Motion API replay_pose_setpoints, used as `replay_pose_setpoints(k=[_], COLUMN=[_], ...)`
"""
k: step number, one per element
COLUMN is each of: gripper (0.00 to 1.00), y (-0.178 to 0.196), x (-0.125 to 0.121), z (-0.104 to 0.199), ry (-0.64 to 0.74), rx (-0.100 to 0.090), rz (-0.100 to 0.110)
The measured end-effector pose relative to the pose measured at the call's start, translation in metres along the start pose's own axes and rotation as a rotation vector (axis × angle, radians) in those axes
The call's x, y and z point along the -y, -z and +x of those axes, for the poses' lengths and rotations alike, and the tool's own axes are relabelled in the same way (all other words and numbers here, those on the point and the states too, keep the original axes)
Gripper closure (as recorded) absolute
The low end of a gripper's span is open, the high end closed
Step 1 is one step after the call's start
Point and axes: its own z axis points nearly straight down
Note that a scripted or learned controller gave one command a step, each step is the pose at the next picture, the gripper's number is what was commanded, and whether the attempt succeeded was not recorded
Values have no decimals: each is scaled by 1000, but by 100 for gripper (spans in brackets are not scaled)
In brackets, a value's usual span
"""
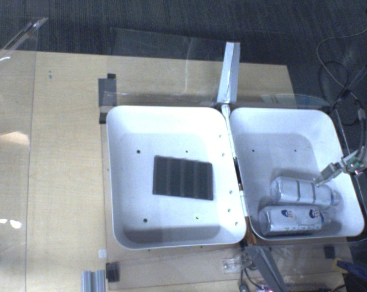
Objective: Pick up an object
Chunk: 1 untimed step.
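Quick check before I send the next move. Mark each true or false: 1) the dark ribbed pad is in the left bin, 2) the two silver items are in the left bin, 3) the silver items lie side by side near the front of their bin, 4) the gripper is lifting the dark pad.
1) True. The dark ribbed pad lies on the left bin floor.
2) False. Both silver items lie in the right bin.
3) True. They lie on their sides, close together, in the front right corner.
4) False. The gripper is at the right bin's right side, by the upper silver item, far from the pad.
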Motion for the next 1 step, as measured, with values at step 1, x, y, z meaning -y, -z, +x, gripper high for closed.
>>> replay_pose_setpoints(k=[1], gripper=[0], y=[-88], x=[-37], z=[-6], ry=[247], rx=[27], rz=[-28])
